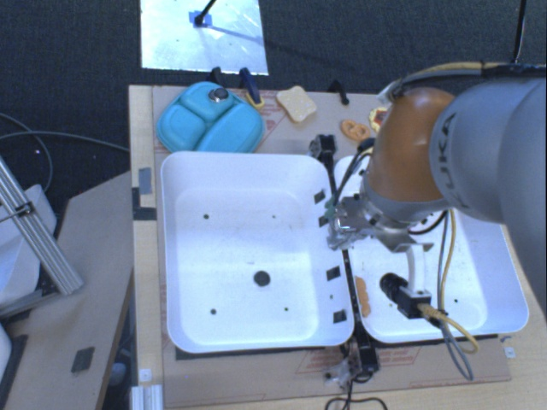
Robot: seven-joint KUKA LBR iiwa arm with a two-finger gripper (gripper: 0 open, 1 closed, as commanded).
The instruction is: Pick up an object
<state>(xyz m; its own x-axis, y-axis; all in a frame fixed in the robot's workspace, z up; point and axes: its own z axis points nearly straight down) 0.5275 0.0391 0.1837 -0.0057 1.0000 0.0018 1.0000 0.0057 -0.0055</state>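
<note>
The grey arm with its orange band hangs over the right bin, near that bin's left wall. My gripper sits beneath the wrist, just above the divide between the two bins, and the wrist covers most of it. A small tan, pastry-like object lies in the right bin against its left wall, a little in front of the gripper. A small dark round disc lies on the floor of the left bin, well to the gripper's left.
Behind the bins a blue sectioned plate, a toast slice and an orange pretzel-shaped piece rest on the bench. A shiny sheet lies on the dark floor beyond. Metal framing stands at left.
</note>
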